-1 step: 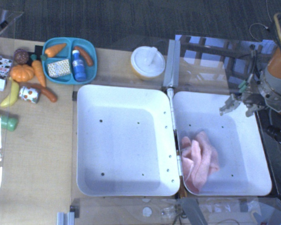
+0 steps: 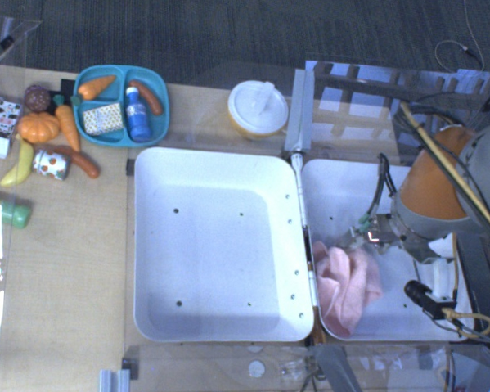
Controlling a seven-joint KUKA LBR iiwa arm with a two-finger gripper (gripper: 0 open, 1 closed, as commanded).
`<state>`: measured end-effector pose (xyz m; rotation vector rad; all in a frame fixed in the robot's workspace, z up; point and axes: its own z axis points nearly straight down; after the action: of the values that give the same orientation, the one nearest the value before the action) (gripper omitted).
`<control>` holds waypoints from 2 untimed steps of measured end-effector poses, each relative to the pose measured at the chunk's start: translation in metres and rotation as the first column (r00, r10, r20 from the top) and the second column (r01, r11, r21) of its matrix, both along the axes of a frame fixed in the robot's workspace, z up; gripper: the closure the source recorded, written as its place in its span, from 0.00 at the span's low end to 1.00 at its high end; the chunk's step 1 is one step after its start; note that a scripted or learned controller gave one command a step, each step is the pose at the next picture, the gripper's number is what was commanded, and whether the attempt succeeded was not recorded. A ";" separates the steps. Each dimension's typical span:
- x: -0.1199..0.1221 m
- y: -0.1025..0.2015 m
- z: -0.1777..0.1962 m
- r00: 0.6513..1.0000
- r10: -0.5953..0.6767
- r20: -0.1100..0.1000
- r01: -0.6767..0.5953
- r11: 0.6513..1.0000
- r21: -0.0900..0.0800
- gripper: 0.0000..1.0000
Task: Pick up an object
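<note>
no readable text — none legible

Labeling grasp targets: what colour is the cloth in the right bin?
Pale pink. The cloth shows best in the camera view, crumpled by the right bin's left wall.

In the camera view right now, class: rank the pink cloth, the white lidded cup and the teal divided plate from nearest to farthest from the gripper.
Measured from the gripper, low in the right bin:
1. Pink cloth, in the right bin just below and left of the gripper.
2. White lidded cup, on the bench above the left bin.
3. Teal divided plate, far left on the bench.
</note>
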<state>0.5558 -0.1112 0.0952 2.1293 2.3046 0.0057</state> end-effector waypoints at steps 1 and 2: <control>-0.045 -0.022 -0.005 1.000 0.008 0.012 -0.008 1.000 -0.003 0.00; -0.051 0.020 -0.004 0.994 0.110 0.016 -0.110 0.994 -0.005 0.00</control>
<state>0.5044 -0.0910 0.0912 1.9901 2.4070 0.0175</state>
